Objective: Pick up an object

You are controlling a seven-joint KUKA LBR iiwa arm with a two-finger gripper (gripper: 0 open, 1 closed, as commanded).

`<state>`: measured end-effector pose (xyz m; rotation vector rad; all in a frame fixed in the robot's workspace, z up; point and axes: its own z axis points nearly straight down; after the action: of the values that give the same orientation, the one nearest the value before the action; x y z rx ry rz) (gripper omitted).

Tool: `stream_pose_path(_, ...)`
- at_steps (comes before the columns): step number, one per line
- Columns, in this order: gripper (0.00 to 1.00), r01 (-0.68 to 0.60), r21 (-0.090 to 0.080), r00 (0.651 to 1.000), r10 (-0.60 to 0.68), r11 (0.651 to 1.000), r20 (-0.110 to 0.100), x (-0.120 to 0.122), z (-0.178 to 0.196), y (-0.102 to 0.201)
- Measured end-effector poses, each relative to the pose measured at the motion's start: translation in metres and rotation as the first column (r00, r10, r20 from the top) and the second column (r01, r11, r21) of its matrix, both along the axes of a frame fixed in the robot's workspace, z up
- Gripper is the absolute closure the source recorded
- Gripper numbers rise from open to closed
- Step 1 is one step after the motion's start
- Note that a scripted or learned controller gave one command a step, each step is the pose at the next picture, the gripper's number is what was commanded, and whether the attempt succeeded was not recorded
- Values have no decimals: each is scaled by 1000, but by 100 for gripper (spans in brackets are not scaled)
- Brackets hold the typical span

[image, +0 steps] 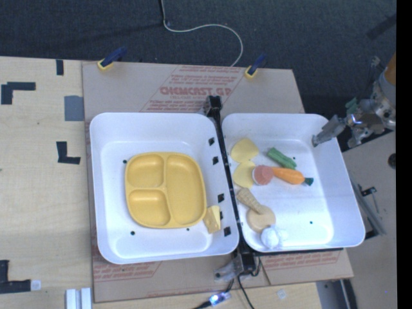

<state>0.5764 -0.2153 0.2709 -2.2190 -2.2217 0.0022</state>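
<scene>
Camera view is showing two white bins sitting side by side on a cardboard sheet. The left bin (103, 172) is holding a yellow divided plate (165, 190) at its middle, with a small yellow block (212, 219) lying just beside the plate's lower right corner. The right bin (335, 185) is carrying a cluster along its left side: two pale yellow slices (244, 161), a pink round piece (262, 174) touching an orange toy carrot (288, 176), a green piece (281, 158) just above the carrot, a tan ice-cream cone toy (255, 211) and a white lump (271, 238) near the lower edge. The gripper (322, 136) is hovering at the right bin's upper right rim, well apart from the cluster, nothing between its fingers; how wide they stand is unclear.
</scene>
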Motion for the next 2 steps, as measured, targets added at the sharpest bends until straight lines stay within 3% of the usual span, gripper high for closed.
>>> stream_pose_path(2, 0, -5, -2, 1000, 5, 1000, 15, -72, 225, 97)
